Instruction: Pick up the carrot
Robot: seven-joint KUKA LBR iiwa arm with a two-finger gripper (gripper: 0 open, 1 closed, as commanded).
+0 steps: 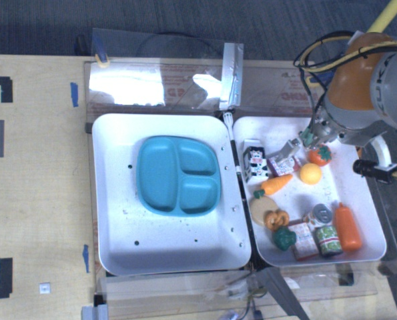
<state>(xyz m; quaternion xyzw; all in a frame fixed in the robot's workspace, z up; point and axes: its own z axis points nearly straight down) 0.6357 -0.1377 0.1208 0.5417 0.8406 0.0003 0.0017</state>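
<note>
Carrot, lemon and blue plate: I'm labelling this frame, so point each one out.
Carrot [278, 184], camera view, middle of its orange body.
Lemon [310, 174], camera view, its centre.
Blue plate [159, 179], camera view, large left compartment.

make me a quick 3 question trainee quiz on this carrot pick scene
1. True or false: the carrot lies in the left bin.
2. Which thing sits in the left bin? A) orange bottle B) blue divided plate C) yellow ball
3. Name the round fruit-like thing just right of the carrot's thick end.

Key
1. False: it lies in the right bin.
2. B, the blue divided plate.
3. The yellow ball, below the gripper.
</note>
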